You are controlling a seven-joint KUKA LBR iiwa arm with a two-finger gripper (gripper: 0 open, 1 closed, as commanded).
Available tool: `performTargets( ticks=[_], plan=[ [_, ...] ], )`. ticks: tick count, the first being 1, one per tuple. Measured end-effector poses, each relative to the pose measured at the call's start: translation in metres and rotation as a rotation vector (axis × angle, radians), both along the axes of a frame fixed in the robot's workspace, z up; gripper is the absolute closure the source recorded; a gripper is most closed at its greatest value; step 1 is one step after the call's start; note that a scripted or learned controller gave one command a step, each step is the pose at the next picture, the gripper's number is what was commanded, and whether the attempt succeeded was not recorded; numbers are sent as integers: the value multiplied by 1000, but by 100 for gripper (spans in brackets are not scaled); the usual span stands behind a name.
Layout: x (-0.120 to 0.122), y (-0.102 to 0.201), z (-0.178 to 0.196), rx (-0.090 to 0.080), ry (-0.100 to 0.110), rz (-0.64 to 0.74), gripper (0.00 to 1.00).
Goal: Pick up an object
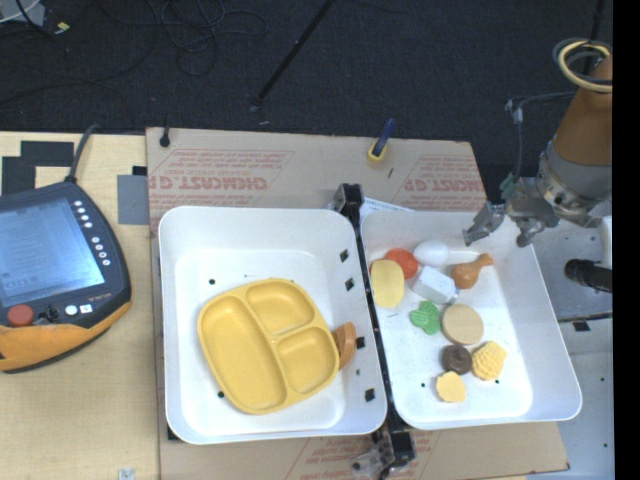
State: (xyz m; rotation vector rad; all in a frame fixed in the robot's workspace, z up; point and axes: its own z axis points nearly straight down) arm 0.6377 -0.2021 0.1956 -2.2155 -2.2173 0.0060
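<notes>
The right bin (545, 368) holds several toy foods: a yellow oval piece (387, 283), a red piece (402, 262), a white egg shape (432, 252), a white block (435, 285), an orange drumstick (470, 269), a green piece (427, 317), a tan round disc (462, 323), a brown piece (457, 358), a yellow corn piece (487, 360) and a yellow wedge (450, 388). My gripper (503, 227) hangs open above the bin's back right edge, with nothing between its fingers. It is up and to the right of the drumstick.
The left bin (185, 268) carries a yellow divided plate (267, 355) and a small orange piece (345, 344) by the divider. A teach pendant (55, 268) lies at the left. A blue-yellow clip (380, 142) sits on the cardboard behind the bins.
</notes>
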Motion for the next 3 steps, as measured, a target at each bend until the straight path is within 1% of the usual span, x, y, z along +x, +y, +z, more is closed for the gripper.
performTargets(
  ticks=[1,2,3],
  plan=[
    [-45,-11,-84,1,7,-1,0],
    [-116,65,-111,-1,-2,0,0],
    [-115,60,-103,2,5,-8,100]
  ],
)
